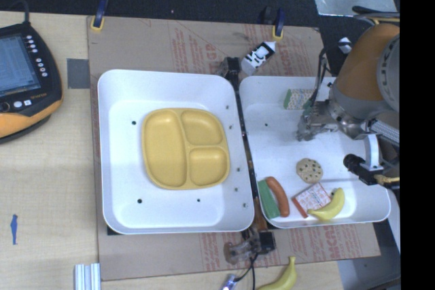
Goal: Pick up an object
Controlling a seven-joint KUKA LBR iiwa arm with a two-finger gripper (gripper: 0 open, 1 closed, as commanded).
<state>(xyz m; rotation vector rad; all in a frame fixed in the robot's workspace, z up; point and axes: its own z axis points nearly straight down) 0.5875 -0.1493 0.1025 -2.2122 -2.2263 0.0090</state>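
My gripper [309, 129] hangs over the middle of the right bin [272, 119], pointing down, with bare bin floor beneath it. A round cookie [309, 170] lies just below it in the view. Along the bin's front edge lie a red hot dog [278, 195] beside a green piece [267, 200], a red and white packet [312, 198] and a yellow banana [329, 206]. A small green and white packet [296, 99] rests at the bin's back, next to the arm. I see nothing between the fingers.
The left bin [122, 146] holds a yellow divided plate [185, 147]. A tablet pendant [24, 78] sits at the far left of the bench. A second banana [282, 276] lies outside the bins at the front. A black and white item [259, 56] lies behind the bins.
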